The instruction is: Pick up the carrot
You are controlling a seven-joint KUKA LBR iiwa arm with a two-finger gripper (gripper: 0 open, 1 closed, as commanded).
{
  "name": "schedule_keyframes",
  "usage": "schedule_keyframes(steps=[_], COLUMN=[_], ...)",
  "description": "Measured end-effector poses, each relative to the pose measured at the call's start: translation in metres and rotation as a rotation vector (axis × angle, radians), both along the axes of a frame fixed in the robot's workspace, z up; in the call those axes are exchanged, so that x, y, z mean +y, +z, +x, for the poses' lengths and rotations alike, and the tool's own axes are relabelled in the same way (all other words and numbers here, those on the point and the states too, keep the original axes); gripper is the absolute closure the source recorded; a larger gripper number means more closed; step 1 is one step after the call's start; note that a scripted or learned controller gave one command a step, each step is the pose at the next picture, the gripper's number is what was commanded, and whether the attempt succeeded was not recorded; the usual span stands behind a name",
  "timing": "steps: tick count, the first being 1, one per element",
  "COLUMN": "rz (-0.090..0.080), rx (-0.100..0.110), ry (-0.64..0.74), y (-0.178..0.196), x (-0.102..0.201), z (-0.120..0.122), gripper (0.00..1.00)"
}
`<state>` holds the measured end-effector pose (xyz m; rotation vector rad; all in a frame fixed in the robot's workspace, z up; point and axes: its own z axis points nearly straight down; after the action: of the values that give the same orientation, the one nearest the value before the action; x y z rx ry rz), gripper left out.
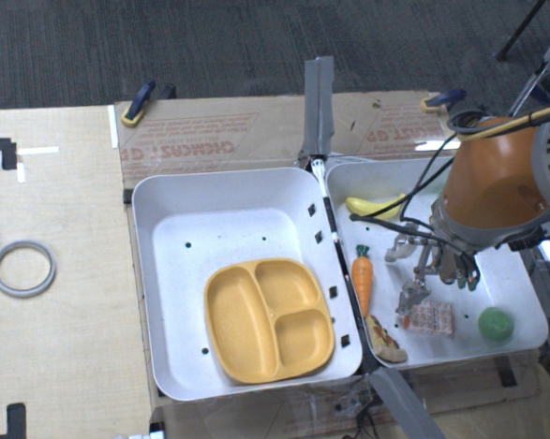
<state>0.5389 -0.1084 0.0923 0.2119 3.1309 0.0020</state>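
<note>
The orange carrot point(362, 280) with a green top lies along the left wall of the right bin point(529, 285), pointing toward the front. My gripper point(407, 274) hangs over the middle of that bin, a short way right of the carrot and not touching it. Its fingers stand open with nothing between them. The orange wrist band point(494, 178) covers the bin's back right part.
A yellow banana point(372, 204) lies at the right bin's back left. A red-and-white packet point(427, 319), a green ball point(495, 323) and a brown food piece point(387, 339) lie near the front. The left bin point(166, 268) holds a yellow divided plate point(227, 306).
</note>
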Motion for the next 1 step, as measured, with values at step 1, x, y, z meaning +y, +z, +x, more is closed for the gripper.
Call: schedule_keyframes(steps=[1], rz=[0.001], rx=[0.003], ry=[-0.006], y=[-0.0006], x=[-0.0005], z=[-0.0611], gripper=[0.0])
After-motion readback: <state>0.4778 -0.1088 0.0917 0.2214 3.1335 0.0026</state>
